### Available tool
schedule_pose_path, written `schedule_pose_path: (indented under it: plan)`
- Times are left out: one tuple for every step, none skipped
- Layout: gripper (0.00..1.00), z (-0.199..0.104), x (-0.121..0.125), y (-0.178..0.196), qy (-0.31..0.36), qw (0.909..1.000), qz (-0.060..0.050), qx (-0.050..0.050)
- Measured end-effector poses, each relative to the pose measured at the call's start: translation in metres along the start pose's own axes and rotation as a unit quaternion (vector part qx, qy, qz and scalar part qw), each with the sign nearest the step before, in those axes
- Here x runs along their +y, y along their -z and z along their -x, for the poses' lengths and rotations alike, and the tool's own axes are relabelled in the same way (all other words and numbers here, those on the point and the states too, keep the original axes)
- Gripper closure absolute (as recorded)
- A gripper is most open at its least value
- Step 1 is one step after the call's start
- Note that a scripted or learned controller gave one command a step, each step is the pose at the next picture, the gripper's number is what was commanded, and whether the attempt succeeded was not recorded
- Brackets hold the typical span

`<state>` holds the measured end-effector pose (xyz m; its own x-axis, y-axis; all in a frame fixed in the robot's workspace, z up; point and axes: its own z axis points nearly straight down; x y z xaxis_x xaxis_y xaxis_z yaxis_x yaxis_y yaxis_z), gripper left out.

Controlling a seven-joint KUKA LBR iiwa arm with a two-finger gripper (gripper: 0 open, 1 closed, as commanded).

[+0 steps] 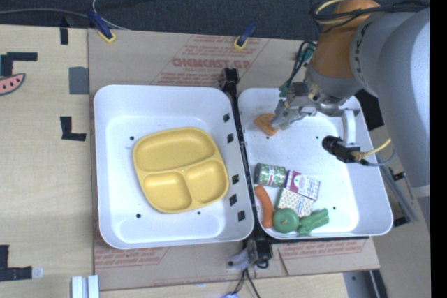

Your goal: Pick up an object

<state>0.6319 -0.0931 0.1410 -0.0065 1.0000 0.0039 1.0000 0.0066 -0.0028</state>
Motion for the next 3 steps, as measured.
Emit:
schedule_pose_path:
  plan:
    - [0.00, 0.0000, 0.0000, -0.0001, 0.000, 1.0000, 0.000, 0.000]
    - [1.00, -0.0008, 0.0000, 0.0091, 0.001, 1.0000, 0.000, 0.001]
    - [0.00, -0.0007, -0.0001, 0.0090, 0.001, 1.0000, 0.000, 0.000]
